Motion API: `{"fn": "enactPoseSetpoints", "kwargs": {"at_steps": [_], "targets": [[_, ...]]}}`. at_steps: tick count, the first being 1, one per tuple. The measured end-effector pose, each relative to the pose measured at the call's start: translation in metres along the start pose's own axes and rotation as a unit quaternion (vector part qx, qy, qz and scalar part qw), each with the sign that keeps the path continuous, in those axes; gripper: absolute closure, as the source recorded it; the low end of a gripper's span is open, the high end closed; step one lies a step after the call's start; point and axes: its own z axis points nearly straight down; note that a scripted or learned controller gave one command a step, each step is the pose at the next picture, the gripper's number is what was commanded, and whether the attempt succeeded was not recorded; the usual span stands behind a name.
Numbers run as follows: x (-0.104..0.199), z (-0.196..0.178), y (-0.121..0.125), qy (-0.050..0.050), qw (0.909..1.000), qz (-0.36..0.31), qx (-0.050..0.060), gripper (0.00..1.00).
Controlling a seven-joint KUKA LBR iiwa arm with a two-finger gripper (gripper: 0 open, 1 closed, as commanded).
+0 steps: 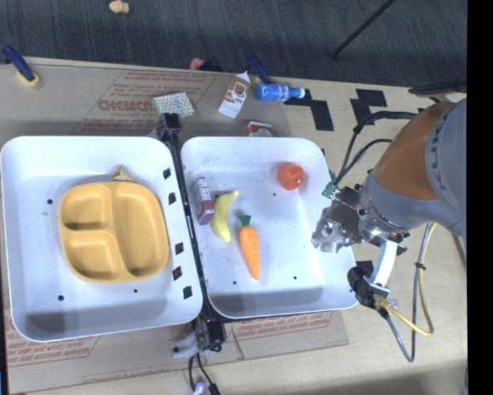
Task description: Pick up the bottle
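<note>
Since the small dark-red plastic bottle (203,201) lies on its side at the right bin's (308,290) left wall, touching a yellow banana (222,215), it's probably light and slick (grab across the body). The gripper (331,229) hovers at the bin's right edge, its grip state unclear.

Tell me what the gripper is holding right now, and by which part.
Cannot be told: the gripper sits at the right bin's right edge, nothing visibly in it. The blue bottle lies on the bench behind the bins.

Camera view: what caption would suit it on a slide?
Robot gripper at the right bin's edge; blue bottle lies on the bench beyond.
</note>
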Motion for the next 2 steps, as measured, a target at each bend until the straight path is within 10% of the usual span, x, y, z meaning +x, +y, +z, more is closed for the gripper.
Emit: {"fn": "enactPoseSetpoints", "kwargs": {"at_steps": [1, 2], "targets": [[0.034, 0.024, -0.018, 0.001, 0.9725, -0.233, 0.001, 1.0], [-0.015, 0.027, 0.009, 0.0, 0.9447, -0.328, -0.001, 1.0]]}}
